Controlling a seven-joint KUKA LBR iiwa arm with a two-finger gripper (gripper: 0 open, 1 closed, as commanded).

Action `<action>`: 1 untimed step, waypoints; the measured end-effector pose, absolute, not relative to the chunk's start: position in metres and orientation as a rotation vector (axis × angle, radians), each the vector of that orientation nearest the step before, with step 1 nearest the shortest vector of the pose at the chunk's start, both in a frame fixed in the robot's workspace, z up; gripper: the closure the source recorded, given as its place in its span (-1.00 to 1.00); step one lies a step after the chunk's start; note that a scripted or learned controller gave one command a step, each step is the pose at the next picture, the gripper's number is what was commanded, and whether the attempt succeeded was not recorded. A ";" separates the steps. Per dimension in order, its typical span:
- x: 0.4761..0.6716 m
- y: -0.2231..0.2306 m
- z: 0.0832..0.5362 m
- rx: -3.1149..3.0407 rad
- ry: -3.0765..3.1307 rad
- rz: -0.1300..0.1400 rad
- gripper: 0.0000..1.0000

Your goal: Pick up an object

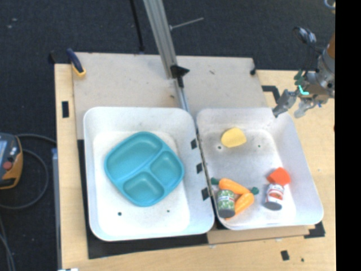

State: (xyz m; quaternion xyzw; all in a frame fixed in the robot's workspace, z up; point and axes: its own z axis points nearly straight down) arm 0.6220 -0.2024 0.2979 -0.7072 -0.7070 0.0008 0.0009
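A: Gripper status?

B: Gripper is at the right side, hanging above the upper right corner of the right bin. Two fingers are spread apart, nothing between them. Open and carrying nothing.

A: Objects to pick, where?

B: All in the right bin. A yellow lemon-shaped piece sits near the top middle, alone, well apart from the rest. Along the lower edge: an orange carrot toy lying flat, a second orange piece just under it, touching or nearly so. A small green-labelled can is beside them on the left, close to the bin wall. To the right, a small bottle with an orange cap is tilted, cap toward the top.

A: Gripper near any of those?

B: No. Well apart from all of them; lemon piece is the closest.

A: Left bin?

B: Left bin holds a teal divided plate, three compartments, lying flat around the middle.

A: Anything else?

B: A grey metal rail slants down from the top toward the gap between the bins. Blue-and-yellow clamp at the bench's upper left corner.
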 end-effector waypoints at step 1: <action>0.623 -0.202 0.300 -2.222 -2.225 0.000 -1.00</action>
